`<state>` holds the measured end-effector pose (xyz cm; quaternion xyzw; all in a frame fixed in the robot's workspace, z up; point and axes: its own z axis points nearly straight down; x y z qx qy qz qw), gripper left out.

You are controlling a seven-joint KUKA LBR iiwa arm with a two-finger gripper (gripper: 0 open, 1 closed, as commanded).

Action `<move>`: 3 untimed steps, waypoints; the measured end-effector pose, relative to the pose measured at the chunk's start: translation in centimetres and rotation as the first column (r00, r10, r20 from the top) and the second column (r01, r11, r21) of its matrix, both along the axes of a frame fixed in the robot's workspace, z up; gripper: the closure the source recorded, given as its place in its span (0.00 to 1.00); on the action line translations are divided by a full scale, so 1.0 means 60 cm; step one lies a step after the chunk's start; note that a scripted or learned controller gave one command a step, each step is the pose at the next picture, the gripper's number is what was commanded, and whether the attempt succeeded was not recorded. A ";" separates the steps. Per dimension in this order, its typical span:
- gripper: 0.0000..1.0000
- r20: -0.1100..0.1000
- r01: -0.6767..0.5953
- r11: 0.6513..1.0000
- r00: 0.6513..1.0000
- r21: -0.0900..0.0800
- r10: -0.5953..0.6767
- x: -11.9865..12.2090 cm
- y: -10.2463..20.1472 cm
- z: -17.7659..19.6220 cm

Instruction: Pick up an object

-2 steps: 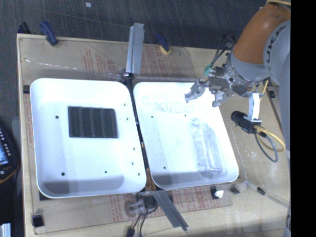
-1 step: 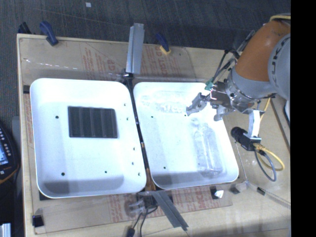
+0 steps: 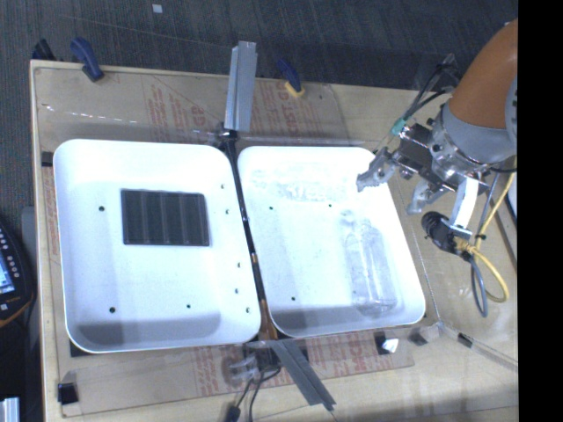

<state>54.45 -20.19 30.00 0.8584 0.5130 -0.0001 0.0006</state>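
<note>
A clear plastic bottle (image 3: 368,266) lies lengthwise in the right bin (image 3: 299,315), close to its right wall. A flat black ribbed rectangle (image 3: 165,217) rests in the left bin (image 3: 88,323). My gripper (image 3: 393,188) hangs over the right bin's upper right corner, above and slightly right of the bottle. Its two fingers (image 3: 367,177) are spread apart, so it is open, with nothing between them. The grey wrist and orange band (image 3: 489,69) rise behind it at the right.
A grey metal bar (image 3: 240,86) stands at the back between the bins. Blue clamps (image 3: 86,60) grip the bench's back edge. A yellow cable (image 3: 493,262) loops beside the right bin. A bracket (image 3: 299,376) sits at the front.
</note>
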 end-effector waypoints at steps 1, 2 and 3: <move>0.00 0.001 -0.248 0.969 0.969 -0.001 0.248 -0.007 0.009 0.034; 0.00 0.000 -0.357 0.934 0.934 -0.001 0.357 0.024 0.000 0.016; 0.00 -0.001 -0.353 0.936 0.936 0.001 0.353 0.029 -0.006 0.053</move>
